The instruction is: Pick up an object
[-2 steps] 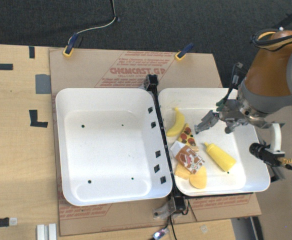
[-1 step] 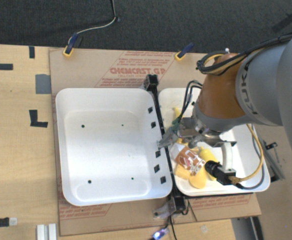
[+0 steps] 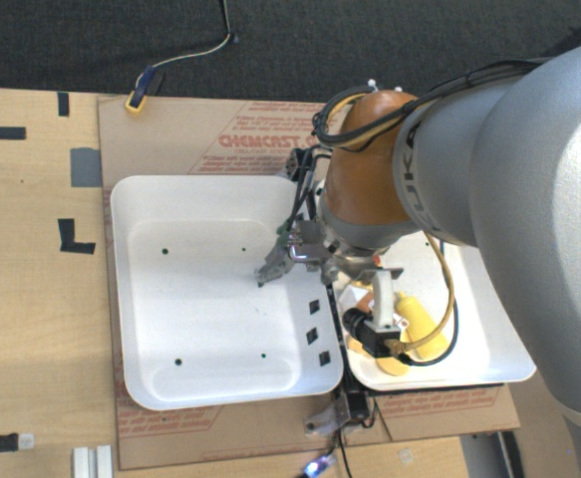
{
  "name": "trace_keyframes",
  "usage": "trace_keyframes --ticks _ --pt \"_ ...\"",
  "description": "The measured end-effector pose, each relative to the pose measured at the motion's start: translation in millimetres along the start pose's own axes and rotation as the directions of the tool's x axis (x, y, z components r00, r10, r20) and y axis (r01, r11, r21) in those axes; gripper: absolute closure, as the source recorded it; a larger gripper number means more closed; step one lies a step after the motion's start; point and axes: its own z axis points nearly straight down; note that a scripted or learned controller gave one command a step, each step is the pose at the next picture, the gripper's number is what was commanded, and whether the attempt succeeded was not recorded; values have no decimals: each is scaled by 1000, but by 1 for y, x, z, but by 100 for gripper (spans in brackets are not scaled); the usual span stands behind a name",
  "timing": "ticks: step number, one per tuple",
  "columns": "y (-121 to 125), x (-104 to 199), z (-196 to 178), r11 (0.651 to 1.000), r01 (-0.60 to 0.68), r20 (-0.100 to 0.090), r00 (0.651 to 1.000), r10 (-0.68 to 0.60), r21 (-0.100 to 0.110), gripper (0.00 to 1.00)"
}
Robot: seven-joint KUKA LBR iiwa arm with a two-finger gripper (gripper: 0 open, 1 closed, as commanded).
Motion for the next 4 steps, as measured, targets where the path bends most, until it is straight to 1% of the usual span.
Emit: trace_keyframes --ticks 1,2,3,4 --pt "54 74 22 1000 -1 0 1000 1 -1 0" --pt "52 69 12 1000 -6 3 1000 6 4 100" --pt "40 96 -56 1000 -6 0 1000 6 -5 100" --pt "60 102 -155 1000 -7 0 1000 7 -12 100"
